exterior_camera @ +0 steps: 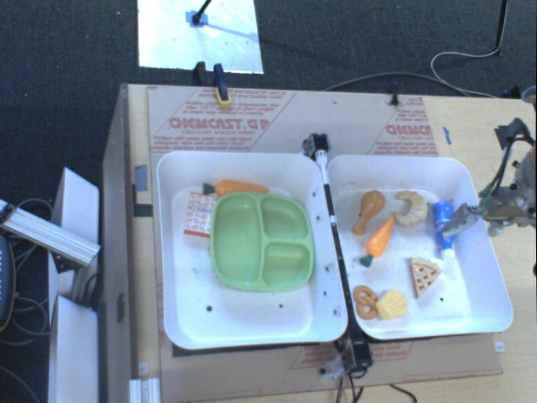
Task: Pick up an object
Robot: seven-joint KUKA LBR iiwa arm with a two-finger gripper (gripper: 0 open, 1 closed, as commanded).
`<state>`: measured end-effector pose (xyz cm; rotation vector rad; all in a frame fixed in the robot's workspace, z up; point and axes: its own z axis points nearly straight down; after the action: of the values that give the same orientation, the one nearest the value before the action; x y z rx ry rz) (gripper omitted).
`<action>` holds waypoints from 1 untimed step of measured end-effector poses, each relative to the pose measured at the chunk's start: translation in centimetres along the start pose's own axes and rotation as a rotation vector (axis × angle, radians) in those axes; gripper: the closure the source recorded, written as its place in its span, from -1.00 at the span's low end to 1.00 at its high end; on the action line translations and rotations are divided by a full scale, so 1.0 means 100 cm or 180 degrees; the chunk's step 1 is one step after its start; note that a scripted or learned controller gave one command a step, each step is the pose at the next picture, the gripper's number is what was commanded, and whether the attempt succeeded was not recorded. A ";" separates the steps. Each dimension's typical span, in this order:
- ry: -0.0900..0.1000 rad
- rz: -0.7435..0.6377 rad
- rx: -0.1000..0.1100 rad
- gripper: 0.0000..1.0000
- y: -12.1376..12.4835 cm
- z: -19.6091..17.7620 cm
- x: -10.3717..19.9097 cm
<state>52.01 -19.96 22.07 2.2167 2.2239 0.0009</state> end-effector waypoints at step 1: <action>0.0001 -0.0005 0.0004 -1.00 0.061 0.089 -0.006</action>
<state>58.16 -20.59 13.18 2.2157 2.2265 -0.0001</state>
